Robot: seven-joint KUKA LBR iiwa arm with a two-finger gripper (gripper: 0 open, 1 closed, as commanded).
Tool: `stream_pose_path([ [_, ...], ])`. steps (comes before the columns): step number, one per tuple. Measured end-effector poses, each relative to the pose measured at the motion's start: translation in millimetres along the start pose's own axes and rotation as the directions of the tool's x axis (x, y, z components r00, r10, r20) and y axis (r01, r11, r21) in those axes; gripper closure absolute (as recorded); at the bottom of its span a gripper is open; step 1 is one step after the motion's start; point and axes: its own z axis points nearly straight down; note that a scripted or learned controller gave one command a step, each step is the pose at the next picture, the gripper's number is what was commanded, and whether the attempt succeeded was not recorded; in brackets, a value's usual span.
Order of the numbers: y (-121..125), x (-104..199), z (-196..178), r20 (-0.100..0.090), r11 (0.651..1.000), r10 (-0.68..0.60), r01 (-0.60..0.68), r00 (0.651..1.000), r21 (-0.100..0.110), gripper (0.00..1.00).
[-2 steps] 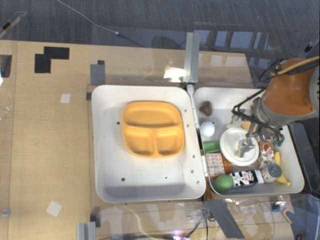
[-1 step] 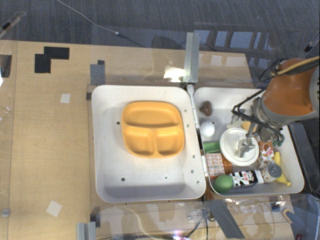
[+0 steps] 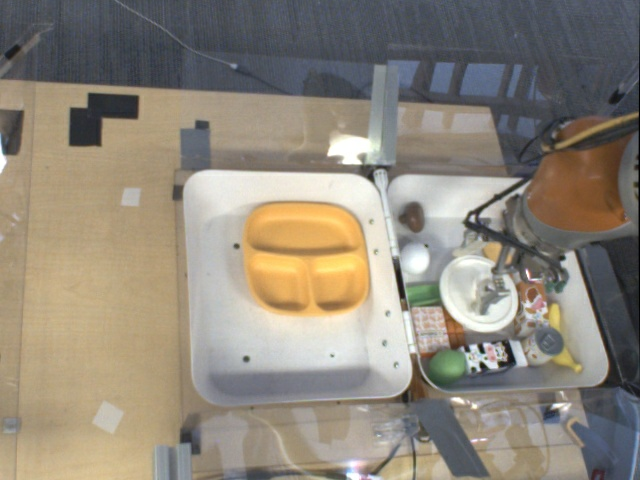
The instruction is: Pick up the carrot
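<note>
In the right bin (image 3: 598, 363), the gripper (image 3: 492, 293) hovers above unreadable cartons (image 3: 497, 356)

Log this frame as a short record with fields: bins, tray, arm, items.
left bin: holds a yellow divided tray
right bin: crowded with small items
arm: reaches in from the right, over the right bin
gripper: low above a white round dish
items: brown lump, white ball, green ball
carrot: cannot tell
</note>
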Motion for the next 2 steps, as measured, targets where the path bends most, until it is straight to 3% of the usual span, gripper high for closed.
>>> stream_pose_path([
  [2, 0.0, 0.0, 0.0, 0.0, 1.0, 0.0, 0.0, 1.0, 0.0, 0.0],
])
